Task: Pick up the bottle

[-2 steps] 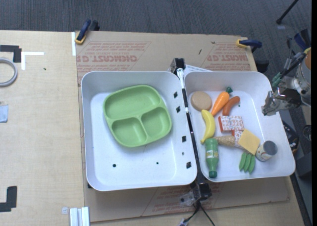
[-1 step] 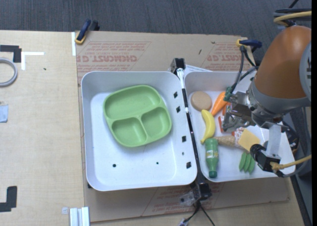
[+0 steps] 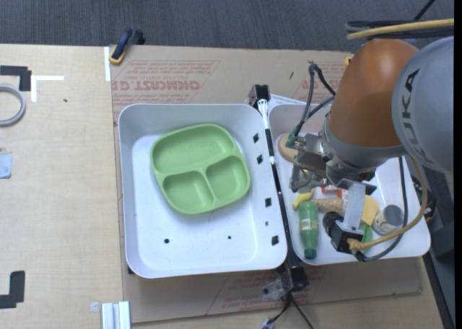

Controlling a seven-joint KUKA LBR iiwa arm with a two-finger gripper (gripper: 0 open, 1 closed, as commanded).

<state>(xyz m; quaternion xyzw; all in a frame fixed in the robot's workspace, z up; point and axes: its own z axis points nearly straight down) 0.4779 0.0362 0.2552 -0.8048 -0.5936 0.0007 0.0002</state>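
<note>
A green bottle [image 3: 308, 228] lies on its side at the near left of the right bin [image 3: 404, 248], its cap toward the front rim. My gripper [image 3: 310, 180] hangs just above the bottle's far end, among small items, and the big grey and orange arm covers most of it. Nothing shows between its fingers.
The left bin [image 3: 144, 241] holds a green divided plate [image 3: 201, 167]. In the right bin lie a yellow piece [image 3: 369, 211], a tan roll [image 3: 330, 205], a grey round lid [image 3: 392, 214] and a wooden item [image 3: 289, 148]. A blue and yellow tool [image 3: 124, 45] lies on the bench at the back.
</note>
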